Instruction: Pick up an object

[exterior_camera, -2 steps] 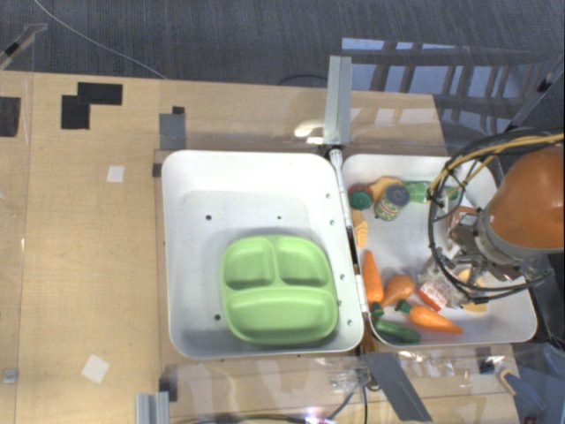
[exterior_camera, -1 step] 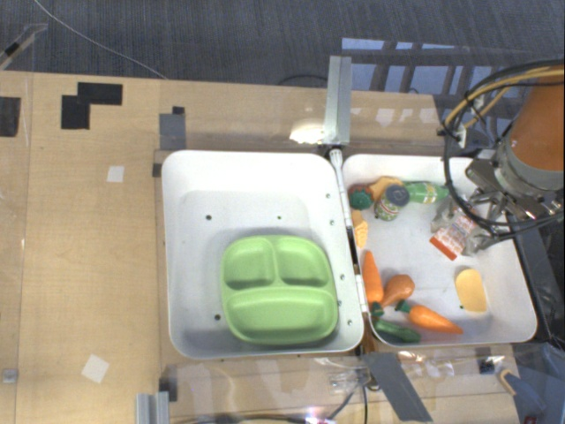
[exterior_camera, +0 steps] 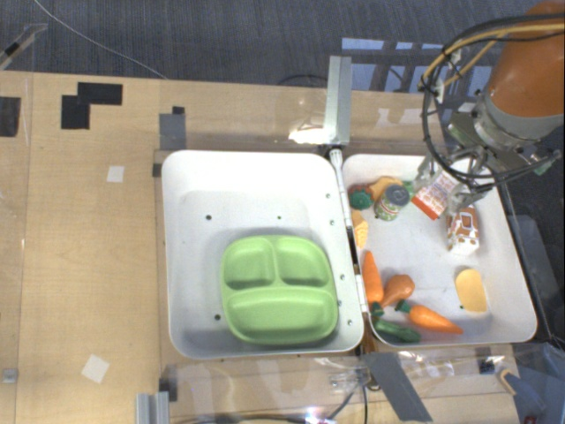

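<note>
My gripper (exterior_camera: pixel 456 189) hangs over the back right part of the right bin (exterior_camera: pixel 503 263), below the orange wrist band and a loop of black cables. Just left of it lies a small red and white carton (exterior_camera: pixel 429 200). A brown and white carton (exterior_camera: pixel 463 229) sits right below it. The view does not show anything held in the gripper. Further left are a green-labelled can (exterior_camera: pixel 391 203), an orange-yellow piece (exterior_camera: pixel 383 186) and a dark green ball (exterior_camera: pixel 360 199).
The front of the right bin holds a yellow slice (exterior_camera: pixel 470 290), two carrots (exterior_camera: pixel 372 276) (exterior_camera: pixel 431 318), a brown-orange piece (exterior_camera: pixel 398 287) and a green vegetable (exterior_camera: pixel 396 331). A green divided plate (exterior_camera: pixel 278 288) lies in the left bin (exterior_camera: pixel 247 184).
</note>
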`<move>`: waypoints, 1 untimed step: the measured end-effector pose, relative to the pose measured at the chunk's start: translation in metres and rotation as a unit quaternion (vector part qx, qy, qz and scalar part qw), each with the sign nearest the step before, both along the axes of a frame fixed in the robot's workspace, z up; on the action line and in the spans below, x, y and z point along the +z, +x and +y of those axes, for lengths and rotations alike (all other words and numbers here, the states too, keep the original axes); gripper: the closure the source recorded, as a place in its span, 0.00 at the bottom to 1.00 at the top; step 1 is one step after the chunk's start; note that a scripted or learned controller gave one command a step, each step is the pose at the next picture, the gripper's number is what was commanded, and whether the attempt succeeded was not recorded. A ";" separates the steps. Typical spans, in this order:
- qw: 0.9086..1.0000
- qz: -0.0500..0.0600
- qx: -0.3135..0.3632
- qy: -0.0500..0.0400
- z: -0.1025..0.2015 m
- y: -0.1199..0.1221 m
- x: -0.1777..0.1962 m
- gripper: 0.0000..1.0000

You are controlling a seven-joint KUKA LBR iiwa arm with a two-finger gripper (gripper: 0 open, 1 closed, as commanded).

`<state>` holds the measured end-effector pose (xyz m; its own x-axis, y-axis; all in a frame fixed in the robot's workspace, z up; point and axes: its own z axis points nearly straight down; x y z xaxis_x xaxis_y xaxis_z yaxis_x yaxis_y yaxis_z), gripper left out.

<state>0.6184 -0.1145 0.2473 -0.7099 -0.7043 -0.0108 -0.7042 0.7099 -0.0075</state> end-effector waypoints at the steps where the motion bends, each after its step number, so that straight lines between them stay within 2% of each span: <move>1: 1.000 -0.003 -0.002 0.001 0.000 0.002 0.011 1.00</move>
